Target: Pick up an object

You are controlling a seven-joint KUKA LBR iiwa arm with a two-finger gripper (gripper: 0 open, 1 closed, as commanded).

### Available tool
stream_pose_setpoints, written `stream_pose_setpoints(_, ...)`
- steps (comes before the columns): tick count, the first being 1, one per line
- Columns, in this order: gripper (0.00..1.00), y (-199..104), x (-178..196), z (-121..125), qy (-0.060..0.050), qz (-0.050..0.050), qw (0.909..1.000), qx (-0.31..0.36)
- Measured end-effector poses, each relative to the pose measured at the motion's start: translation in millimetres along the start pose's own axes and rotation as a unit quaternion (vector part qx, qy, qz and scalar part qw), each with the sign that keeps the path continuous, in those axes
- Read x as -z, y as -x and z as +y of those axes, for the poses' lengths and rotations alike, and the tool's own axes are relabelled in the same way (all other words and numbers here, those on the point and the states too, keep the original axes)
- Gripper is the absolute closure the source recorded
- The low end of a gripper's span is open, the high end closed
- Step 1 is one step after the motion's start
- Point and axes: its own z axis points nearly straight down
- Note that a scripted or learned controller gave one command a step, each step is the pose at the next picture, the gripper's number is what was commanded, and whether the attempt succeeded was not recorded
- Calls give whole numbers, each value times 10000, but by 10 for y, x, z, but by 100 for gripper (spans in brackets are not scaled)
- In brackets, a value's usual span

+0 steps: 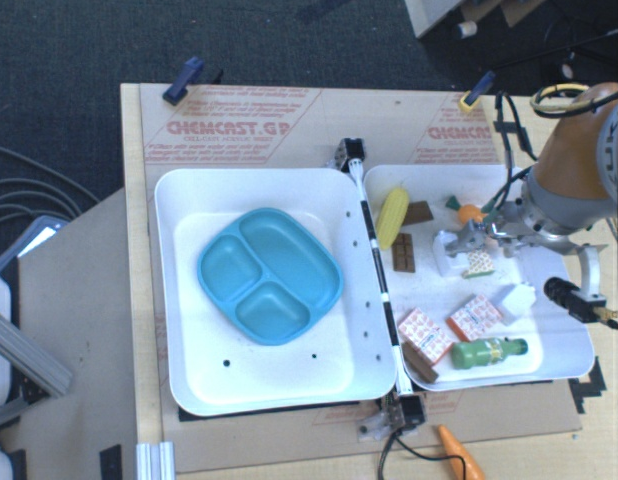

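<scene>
The right bin [429, 180] holds several small items: a yellow corn cob [392, 216], a brown chocolate bar [404, 253], an orange carrot [468, 211], a small patterned box [479, 263], a white piece [516, 298], two red-and-white boxes [425, 332] [476, 317] and a green bottle [487, 351]. My gripper [457, 240] reaches in from the right and sits low in the middle of this bin, just left of and above the patterned box and below the carrot. I see nothing clearly held in it.
The left bin [179, 268] holds a blue divided plate [270, 274]. The arm's wrist and orange band [574, 163] hang over the right bin's far right side. A black cable [374, 258] runs along the divide between the bins.
</scene>
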Motion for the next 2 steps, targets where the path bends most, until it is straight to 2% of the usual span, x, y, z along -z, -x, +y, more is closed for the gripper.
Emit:
stream_pose_setpoints(1, 0, -388, -113, 506, 43, -10, 10000, 2)
stream_pose_setpoints(2, 0, -618, -247, 795, -179, 9, 9998, -36)
